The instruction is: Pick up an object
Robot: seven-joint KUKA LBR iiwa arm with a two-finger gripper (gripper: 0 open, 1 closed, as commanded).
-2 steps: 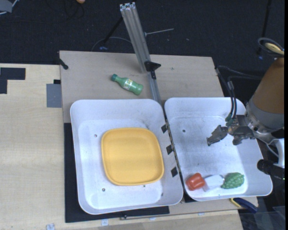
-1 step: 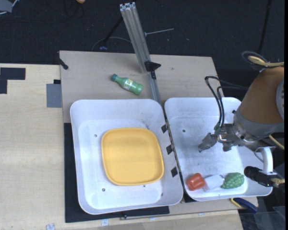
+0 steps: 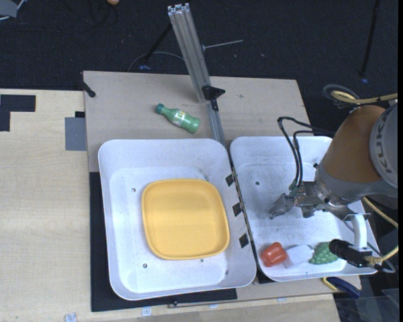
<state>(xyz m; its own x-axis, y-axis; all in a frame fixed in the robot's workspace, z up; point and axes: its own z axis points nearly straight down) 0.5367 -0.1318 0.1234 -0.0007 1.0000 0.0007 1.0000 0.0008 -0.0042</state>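
Note:
In the right bin (image 3: 269,159), near its front edge, lie a small red-orange object (image 3: 274,253), a pale white object (image 3: 298,254) and a green bumpy object (image 3: 323,253). A yellow square plate (image 3: 185,218) lies flat in the left bin (image 3: 121,173). My gripper (image 3: 281,207) hangs over the middle of the right bin, above and behind the red object, pointing left. I see nothing between its fingers.
A green bottle (image 3: 178,117) lies on its side on the bench behind the left bin. A metal rail (image 3: 194,49) slants from the back down to the gap between the bins. Black cables loop over the right bin's back.

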